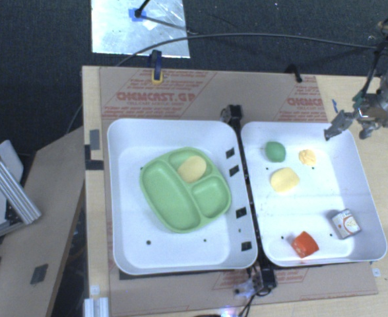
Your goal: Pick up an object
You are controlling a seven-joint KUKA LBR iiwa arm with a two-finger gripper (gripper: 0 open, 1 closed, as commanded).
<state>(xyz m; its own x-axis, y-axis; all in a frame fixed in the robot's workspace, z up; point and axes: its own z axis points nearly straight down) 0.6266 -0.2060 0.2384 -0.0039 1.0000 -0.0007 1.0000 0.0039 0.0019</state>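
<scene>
My gripper (350, 128) hangs over the far right corner of the right bin (365, 177), its two fingers spread apart with nothing between them. In that bin lie a green round object (275, 152), a small pale yellow piece (307, 156), a larger yellow lump (284, 179), a red block (305, 244) and a small grey and white can (345, 223). The green object and the small yellow piece lie closest to the gripper, to its left and a little nearer the camera.
The left bin (134, 243) holds a green divided plate (181, 191) with a yellow object (193, 169) in its upper compartment. A black divider with clips (244, 197) runs between the bins. A blue and yellow clamp (156, 67) sits at the bench's far edge.
</scene>
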